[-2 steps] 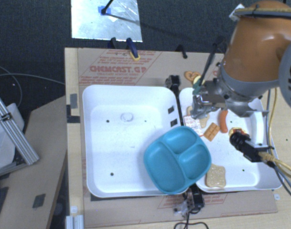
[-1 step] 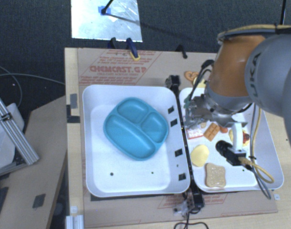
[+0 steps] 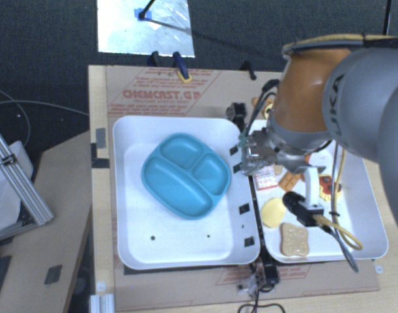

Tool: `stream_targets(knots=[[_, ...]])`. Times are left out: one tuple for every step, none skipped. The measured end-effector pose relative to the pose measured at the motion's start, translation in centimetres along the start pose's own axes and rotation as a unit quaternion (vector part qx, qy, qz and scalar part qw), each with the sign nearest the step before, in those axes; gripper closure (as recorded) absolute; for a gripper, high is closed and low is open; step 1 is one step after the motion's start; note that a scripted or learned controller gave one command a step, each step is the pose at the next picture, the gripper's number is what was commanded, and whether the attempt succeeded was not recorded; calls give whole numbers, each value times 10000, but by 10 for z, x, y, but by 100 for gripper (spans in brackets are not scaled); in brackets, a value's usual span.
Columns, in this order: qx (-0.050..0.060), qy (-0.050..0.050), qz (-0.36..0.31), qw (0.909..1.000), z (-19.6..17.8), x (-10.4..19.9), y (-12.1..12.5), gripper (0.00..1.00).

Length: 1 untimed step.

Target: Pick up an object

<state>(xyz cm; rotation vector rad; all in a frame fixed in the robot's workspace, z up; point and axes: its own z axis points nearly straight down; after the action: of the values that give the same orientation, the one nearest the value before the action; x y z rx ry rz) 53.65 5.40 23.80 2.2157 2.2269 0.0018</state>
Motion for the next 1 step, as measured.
stream_targets(knots=[[11, 3, -8, 10000, 18, 39, -7, 100]])
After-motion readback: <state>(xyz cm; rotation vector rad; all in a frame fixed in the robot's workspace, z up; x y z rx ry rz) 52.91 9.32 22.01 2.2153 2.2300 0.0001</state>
